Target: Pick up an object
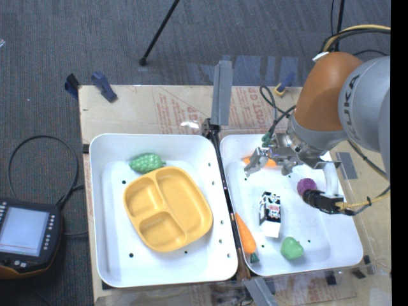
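Currently, status by item:

Gripper: gripper is seen at about 12 o'clock in the right bin, fingers spread apart, nothing between them.

Nearest object: an orange piece lies just under the fingers, mostly hidden; its shape cannot be told.

Milk carton: small cow-print carton lies near bin centre, below the gripper. Judged light and stiff, with flat sides that should give a good hold; best taken across the narrow width.

Carrot: carrot lies at 8 o'clock against the bin's left wall. Judged hard and smooth, likely to roll; the wall leaves little finger room.

Green lump: green toy at 6 o'clock. Rounded, probably slippery plastic; a hold across the middle is advised.

Purple piece: purple toy at 3 o'clock, touching the arm's cable fitting; access looks awkward.

Left bin: left bin holds a yellow divided plate and a green leafy toy at 11 o'clock.

Risk: all items are judged light; a glancing finger would be enough to push them away.
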Action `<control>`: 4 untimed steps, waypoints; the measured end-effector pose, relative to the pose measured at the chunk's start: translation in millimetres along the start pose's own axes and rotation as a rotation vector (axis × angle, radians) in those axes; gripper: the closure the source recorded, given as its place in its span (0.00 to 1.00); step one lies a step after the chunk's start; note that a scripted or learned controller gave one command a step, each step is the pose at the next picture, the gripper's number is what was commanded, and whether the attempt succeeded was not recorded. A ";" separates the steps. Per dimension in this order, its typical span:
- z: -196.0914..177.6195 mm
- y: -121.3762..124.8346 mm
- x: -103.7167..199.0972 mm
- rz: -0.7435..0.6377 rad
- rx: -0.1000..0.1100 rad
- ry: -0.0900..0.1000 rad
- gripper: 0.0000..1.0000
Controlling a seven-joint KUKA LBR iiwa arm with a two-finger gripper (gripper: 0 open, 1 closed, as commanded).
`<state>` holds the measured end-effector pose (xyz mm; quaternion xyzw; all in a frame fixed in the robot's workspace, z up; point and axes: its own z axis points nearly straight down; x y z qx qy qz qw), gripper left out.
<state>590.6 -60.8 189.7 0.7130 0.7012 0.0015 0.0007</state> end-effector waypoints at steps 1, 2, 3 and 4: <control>40.3 -54.3 -35.4 0.132 0.013 -0.001 0.00; 105.3 -60.8 -47.7 0.110 0.014 0.001 0.00; 96.2 -62.0 -49.5 0.119 0.017 0.002 1.00; 2.8 4.3 -14.9 0.379 0.006 -0.002 1.00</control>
